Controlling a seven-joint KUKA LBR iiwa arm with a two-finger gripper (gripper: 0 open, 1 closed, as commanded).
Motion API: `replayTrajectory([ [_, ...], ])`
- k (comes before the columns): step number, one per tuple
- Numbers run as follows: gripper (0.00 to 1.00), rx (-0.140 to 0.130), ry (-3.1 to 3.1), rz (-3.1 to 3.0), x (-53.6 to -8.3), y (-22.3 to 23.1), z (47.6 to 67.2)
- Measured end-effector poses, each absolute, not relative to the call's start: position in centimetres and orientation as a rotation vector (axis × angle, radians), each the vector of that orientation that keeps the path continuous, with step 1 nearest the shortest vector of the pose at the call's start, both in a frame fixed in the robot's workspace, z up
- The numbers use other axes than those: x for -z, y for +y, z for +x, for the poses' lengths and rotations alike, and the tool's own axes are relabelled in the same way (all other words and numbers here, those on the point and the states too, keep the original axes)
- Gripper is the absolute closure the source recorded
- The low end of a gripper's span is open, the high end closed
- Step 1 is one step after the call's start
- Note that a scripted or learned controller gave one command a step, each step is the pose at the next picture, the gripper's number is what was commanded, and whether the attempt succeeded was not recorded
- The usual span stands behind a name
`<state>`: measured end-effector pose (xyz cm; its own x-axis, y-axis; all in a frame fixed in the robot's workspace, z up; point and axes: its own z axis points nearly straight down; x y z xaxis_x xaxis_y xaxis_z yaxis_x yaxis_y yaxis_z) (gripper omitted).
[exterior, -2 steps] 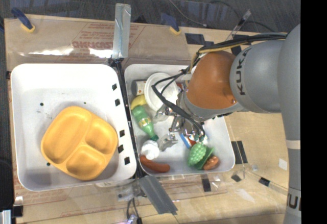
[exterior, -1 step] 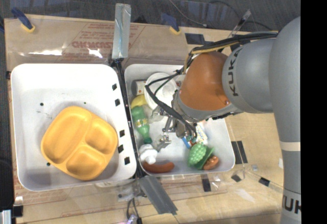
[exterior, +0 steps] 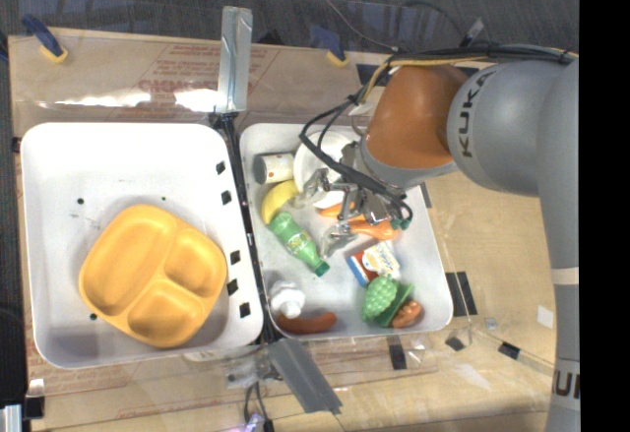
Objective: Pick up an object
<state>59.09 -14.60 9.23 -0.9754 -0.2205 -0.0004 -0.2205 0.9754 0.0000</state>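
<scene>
The right bin (exterior: 433,273) holds several toy foods. A yellow banana (exterior: 278,201) lies beside a green bottle (exterior: 297,241). A small jar (exterior: 276,167) is at the back left and a white bottle (exterior: 287,300) at the front. A brown sausage (exterior: 307,324), a green leafy piece (exterior: 379,300), a small carton (exterior: 374,263) and an orange carrot (exterior: 379,223) are also there. My gripper (exterior: 335,212) hangs low over the middle of this bin, just right of the banana and bottle. It looks open, with nothing seen between its fingers.
The left bin (exterior: 59,174) holds a yellow divided plate (exterior: 153,273). A black divider with clips (exterior: 236,223) runs between the bins. The arm's orange band (exterior: 413,120) and its cables cover the right bin's back right corner.
</scene>
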Motion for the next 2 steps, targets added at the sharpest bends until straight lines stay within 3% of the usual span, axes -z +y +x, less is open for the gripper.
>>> replayTrajectory([
  [1,0.00,-0.003,3.103,-0.499,-9.2,-11.1,58.4],
  [2,1.00,-0.002,3.099,-0.503,-10.3,-11.0,58.6],
])
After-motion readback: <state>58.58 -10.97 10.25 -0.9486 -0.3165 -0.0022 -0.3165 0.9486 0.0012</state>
